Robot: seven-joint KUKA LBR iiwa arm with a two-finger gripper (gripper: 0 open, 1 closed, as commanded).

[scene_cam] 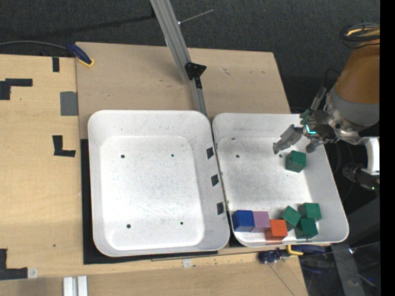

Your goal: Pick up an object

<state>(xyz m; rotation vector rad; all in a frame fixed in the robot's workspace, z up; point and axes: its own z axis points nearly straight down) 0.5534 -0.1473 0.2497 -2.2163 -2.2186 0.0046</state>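
Plywood worktop [154, 79] is carrying two shallow white bins side by side. A green cube [296, 161] is lying alone in the right bin [259, 177], near its far right rim. My fingers [289, 140] are hanging spread apart just above it, gripping nothing. Blue, purple, orange and green blocks [278, 221] are clustering along the near edge.

Open floor across my right bin [259, 177]; one green cube [296, 161] near my claw [300, 142], blocks [278, 221] crowd the front wall.
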